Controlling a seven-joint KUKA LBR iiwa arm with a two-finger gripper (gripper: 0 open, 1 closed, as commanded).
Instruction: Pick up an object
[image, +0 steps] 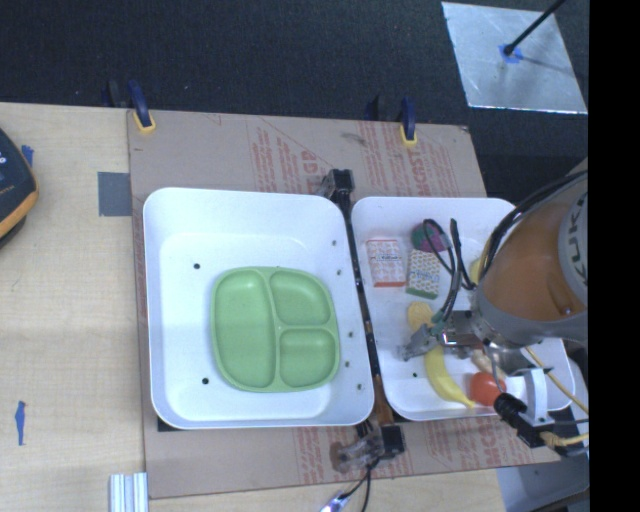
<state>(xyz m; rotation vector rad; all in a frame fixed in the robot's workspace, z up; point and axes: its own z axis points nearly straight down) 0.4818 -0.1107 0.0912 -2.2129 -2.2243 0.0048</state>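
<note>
1. Looming closest to the lens, the grey arm (535, 275) with its orange band is reaching in from the right and covering much of the right bin (392, 395).
2. Below the wrist, the gripper (425, 343) is hanging low over the right bin; whether its jaws are apart or together cannot be told, as the metal parts are blurring into one another.
3. A yellow banana (444, 381) is lying in the right bin just below the gripper, close to it but not seen between the jaws.
4. A red round object (484, 388) is sitting at the banana's right end, touching it.
5. A small yellow piece (419, 314) is lying just above the gripper.
6. Farther up in the same bin, a red-and-white packet (386, 262), a speckled card (424, 273) and a dark purple-green item (431, 238) are lying near each other.
7. The left bin (180, 300) is holding a green divided plate (274, 328), lying flat near its middle.
</note>
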